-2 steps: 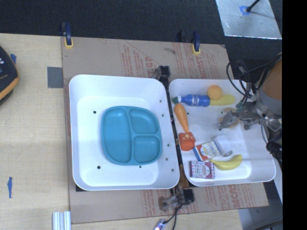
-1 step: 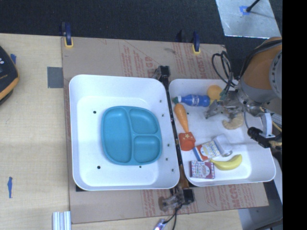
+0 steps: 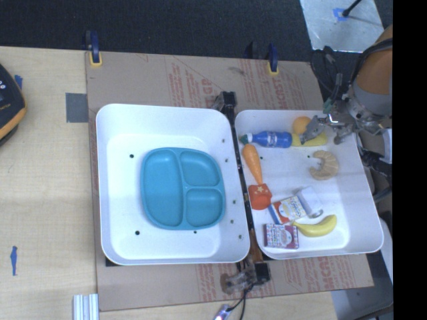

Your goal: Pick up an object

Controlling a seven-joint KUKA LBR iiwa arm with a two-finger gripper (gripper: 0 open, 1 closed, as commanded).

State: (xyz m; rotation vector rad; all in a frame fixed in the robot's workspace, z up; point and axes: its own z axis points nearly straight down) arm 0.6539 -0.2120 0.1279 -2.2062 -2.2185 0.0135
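The right bin holds a blue bottle, a carrot, a red piece, a croissant, a banana, a small white-and-red packet, a pink box and an orange-yellow fruit. My gripper hangs over the bin's far edge, just right of that fruit and above the croissant. Its fingers are spread, with nothing between them.
The left bin bears a blue divided plate. A black-and-yellow device sits at the left edge of the bench. Blue clamps pin the cardboard sheet at the back. The arm's orange band is at the right.
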